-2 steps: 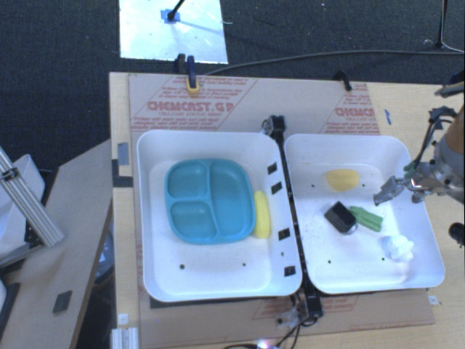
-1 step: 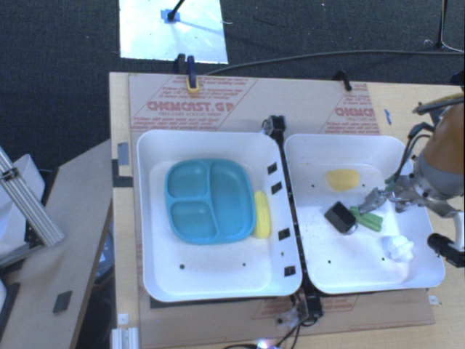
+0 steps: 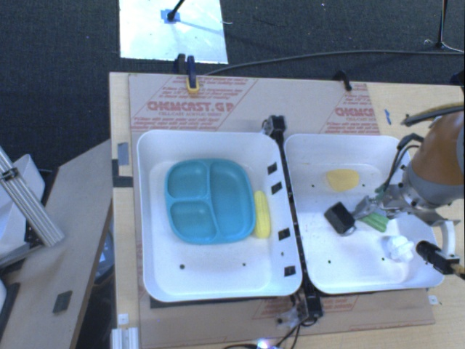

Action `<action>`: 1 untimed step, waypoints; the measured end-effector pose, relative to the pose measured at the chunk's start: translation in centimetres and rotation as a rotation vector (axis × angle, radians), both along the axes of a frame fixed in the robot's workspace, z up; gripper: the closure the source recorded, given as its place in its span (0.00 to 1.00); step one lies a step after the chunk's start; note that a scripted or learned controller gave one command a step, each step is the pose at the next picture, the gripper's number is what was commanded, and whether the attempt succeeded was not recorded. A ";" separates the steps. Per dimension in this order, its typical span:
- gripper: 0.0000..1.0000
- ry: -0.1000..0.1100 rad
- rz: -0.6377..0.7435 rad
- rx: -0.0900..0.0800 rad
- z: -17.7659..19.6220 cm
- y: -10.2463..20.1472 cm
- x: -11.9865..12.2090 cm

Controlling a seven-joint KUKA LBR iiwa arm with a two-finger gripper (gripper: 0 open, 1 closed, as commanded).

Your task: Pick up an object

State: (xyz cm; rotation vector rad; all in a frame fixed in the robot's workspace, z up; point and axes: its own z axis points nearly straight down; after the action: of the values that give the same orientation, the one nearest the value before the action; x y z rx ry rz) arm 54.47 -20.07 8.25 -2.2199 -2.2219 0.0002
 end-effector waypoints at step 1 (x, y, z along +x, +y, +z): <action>1.00 -0.005 0.000 -0.002 1.3 -0.1 0.2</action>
State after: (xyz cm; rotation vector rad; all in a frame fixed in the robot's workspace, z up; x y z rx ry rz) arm 54.62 -20.14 9.56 -2.2236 -2.2256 -0.0030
